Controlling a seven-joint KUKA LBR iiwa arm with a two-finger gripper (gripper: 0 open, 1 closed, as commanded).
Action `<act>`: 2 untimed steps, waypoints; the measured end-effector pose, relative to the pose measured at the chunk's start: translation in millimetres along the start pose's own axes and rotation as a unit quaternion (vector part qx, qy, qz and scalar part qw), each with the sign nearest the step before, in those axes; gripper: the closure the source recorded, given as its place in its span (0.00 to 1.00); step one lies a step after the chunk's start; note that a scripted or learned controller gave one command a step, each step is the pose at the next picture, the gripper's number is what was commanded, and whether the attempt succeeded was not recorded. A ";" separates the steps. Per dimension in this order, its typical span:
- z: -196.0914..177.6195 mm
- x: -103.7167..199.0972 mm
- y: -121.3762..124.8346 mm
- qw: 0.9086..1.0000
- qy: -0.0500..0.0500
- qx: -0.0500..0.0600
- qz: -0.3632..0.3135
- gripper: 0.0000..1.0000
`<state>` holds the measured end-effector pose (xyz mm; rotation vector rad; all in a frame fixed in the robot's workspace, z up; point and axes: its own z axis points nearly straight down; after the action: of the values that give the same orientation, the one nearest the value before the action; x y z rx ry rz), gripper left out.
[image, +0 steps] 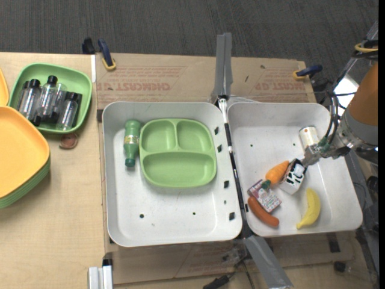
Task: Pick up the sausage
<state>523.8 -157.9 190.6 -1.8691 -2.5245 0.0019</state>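
We found the sausage [263,212] lying flat on the floor of the right bin [264,128], near its front left corner, slanted with one end toward the bin's left wall. A small pink-and-white packet [265,195] lay just above it, touching or partly overlapping its upper side. A carrot [277,172] sat just beyond the packet, next to a black-and-white carton [293,177]. A banana [310,209] lay to the right of the sausage, apart from it, close to the front wall.

We observed the gripper [312,155] above the carton's upper end, well apart from the sausage. Its tip was small and dark against the bin, and we could not tell how the jaws stood. A pale cylindrical part [308,136] showed just behind it on the wrist, though we could not be sure what it was.

In the left bin [162,215] we noted a green divided plate [178,152] and, beside its left edge, a green bottle [131,142] lying lengthwise. Further left on the bench stood a green tray [79,116] of dark vials [49,103] and a stack of orange plates [21,158].
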 end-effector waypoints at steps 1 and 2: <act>-8.7 -1.0 0.7 1.000 -0.001 0.000 0.001 1.00; -17.2 -1.9 1.3 1.000 -0.001 -0.001 0.002 1.00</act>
<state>525.7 -159.4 207.8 -1.8754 -2.5236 0.0026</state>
